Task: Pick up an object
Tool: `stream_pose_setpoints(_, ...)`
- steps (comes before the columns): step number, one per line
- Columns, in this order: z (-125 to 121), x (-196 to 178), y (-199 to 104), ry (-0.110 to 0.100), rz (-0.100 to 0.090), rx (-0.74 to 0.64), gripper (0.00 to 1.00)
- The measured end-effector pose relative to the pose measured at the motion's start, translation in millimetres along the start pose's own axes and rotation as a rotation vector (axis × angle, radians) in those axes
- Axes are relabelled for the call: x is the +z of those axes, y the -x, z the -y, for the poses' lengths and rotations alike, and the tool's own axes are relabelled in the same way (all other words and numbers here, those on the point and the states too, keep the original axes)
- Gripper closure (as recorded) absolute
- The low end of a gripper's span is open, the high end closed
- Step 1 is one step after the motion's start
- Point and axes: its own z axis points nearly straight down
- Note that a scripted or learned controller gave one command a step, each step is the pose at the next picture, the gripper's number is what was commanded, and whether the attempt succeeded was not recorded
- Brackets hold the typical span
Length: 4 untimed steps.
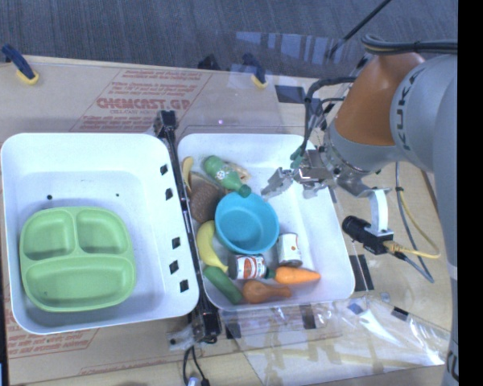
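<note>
Left bin: white, shallow, held a green divided plate in its lower left part.
Board: brown, with red print, lay under both bins.
Clamps: a blue and yellow one sat at the board's upper left corner, another at its top edge.
Plastic sheet: clear, crumpled, lay at lower right.

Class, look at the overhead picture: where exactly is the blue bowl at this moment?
The blue bowl sits in the middle of the right-hand bin, just below the green bottle and above the small can.
</note>
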Motion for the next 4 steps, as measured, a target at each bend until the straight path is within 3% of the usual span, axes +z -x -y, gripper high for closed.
stream_pose_setpoints(1,24,106,-2,-0.004,-0.002,-0.19,0.0)
stream_pose_setpoints(2,22,93,2,0.0,0.007,-0.197,1.0)
stream_pose_setpoints(3,23,93,1,-0.003,0.005,-0.2,0.0)
stream_pose_setpoints(4,39,119,0,0.003,-0.001,0.014,0.0)
